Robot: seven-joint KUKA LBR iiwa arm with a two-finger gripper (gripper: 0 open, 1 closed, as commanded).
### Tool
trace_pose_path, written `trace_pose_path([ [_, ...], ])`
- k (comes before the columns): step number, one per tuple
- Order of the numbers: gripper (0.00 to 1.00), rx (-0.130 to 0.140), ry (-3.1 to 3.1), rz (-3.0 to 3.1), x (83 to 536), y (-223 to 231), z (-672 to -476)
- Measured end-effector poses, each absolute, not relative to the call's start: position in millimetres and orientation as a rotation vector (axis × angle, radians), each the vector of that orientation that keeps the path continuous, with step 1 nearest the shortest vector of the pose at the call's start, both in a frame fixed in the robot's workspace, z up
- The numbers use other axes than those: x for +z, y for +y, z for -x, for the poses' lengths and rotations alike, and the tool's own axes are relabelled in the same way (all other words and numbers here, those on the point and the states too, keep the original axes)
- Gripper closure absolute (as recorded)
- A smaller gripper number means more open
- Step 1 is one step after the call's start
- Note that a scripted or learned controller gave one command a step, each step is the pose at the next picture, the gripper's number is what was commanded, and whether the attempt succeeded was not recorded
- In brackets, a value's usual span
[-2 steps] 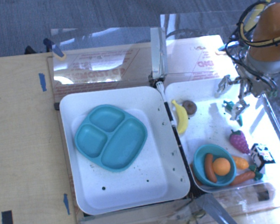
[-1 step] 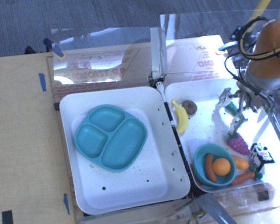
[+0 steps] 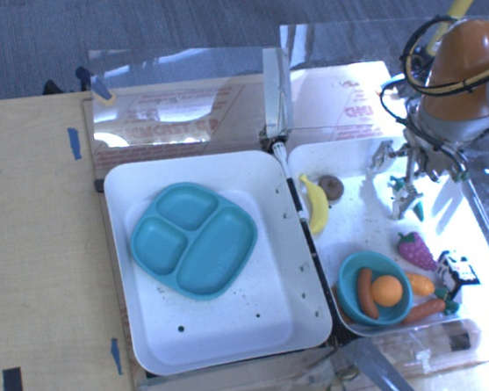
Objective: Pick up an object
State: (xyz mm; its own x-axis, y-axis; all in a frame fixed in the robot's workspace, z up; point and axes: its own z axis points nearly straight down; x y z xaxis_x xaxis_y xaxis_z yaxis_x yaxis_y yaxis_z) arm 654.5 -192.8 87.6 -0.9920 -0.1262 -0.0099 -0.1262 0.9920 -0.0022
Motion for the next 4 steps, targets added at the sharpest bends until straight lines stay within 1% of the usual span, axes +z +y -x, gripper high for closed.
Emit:
trace_pose_path([
  [1,0.0,-0.004,3.126,0.207,89.1,-190.7,-551.7],
  [2,0.0,-0.008,3.119,0.257,89.7,-146.9,-502.4],
  [3,0.0,-0.013,3.114,0.304,161.4,-227.9,-522.7],
  [4,0.0,-0.023,3.082,0.481,111.7,-197.9,-531.6],
])
